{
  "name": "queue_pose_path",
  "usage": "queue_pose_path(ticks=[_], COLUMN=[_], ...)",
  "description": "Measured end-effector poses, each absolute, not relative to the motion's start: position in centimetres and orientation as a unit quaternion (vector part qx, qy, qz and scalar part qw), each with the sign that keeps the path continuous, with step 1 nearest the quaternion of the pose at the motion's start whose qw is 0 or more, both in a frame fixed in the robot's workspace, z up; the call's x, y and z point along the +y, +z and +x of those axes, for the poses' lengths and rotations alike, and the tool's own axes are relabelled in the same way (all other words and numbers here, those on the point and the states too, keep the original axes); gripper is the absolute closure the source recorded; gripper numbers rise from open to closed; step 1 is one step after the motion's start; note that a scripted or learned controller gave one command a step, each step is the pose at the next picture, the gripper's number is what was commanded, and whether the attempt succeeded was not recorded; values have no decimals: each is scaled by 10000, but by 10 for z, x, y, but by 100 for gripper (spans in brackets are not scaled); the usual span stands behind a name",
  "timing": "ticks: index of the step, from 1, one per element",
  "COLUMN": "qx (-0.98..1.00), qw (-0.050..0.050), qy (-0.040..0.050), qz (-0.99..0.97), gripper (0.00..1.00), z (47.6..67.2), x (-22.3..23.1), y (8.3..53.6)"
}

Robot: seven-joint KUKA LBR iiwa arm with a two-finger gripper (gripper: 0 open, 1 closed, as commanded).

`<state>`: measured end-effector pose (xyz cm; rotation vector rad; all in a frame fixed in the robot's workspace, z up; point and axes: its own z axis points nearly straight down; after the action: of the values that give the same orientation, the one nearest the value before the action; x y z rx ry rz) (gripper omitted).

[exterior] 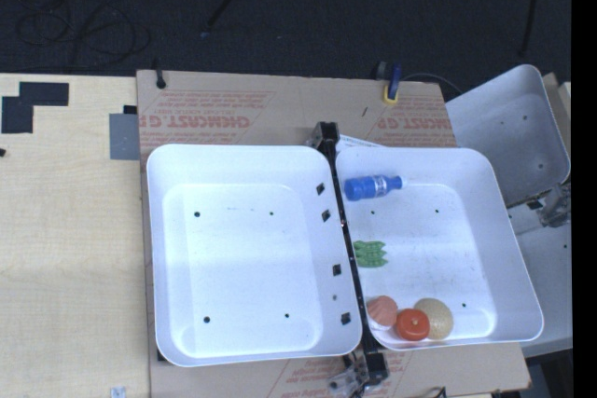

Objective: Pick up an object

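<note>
**Right bin stock, nothing lifted yet**

You have four candidates in the right bin (466, 165). Blue bottle (371, 187): on its side by the far wall, long axis across the bin, cap toward the right. Green piece (369, 253): beside the divider. Red (412, 324) and tan (435, 317) rounds: touching, near corner. Pincer state: you cannot tell.

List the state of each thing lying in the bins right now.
Blue bottle: on its side, far end of the right bin.
Green toy: lying flat by the divider.
Red round piece: near corner, touching the pink piece and the tan piece.
Left bin: upright, level.
</note>
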<state>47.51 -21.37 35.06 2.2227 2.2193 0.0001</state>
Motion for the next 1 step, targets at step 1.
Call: queue_pose_path(ticks=[1], qx=[7073], qw=[-5], qy=[-3], qz=[7069], gripper=[100], z=[476], x=[-214], y=[352])
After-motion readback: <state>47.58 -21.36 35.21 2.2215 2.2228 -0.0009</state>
